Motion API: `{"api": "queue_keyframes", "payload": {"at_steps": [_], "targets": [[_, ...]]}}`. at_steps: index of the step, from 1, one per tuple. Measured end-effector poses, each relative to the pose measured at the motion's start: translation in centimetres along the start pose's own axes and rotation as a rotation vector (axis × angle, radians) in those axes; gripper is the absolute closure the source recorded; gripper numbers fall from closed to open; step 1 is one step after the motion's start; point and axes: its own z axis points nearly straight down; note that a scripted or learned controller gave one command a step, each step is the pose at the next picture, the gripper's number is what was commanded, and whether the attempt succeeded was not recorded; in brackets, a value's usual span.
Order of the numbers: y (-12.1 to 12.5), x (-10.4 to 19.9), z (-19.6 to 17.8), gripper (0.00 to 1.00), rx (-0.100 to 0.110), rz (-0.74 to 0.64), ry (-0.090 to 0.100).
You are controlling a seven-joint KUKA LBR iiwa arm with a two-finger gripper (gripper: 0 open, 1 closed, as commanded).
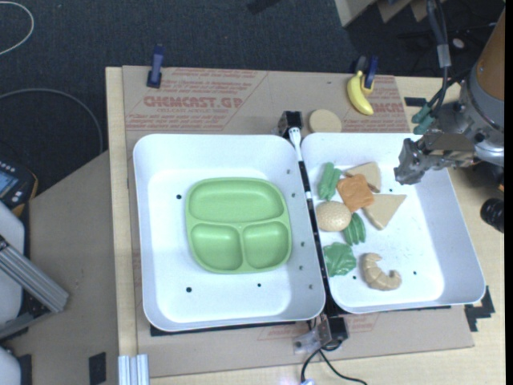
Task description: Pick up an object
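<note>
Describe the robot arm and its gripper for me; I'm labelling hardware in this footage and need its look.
The arm is grey metal, with an orange band above the wrist at the view's right edge. Thin black cables run down along it, and a small green piece shows near the wrist. The gripper is a compact dark grey block, blurred, so finer markings cannot be made out.

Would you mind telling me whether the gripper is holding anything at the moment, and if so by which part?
Nothing shows between its fingers. The gripper hovers over the right bin, just right of the food pile, touching no item.
</note>
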Motion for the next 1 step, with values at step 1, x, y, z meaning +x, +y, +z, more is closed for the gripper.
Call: {"api": "queue_keyframes", "payload": {"at_steps": [1], "targets": [[1.31,5.82,11.35,1.0,0.014,-0.009,0.002]]}}
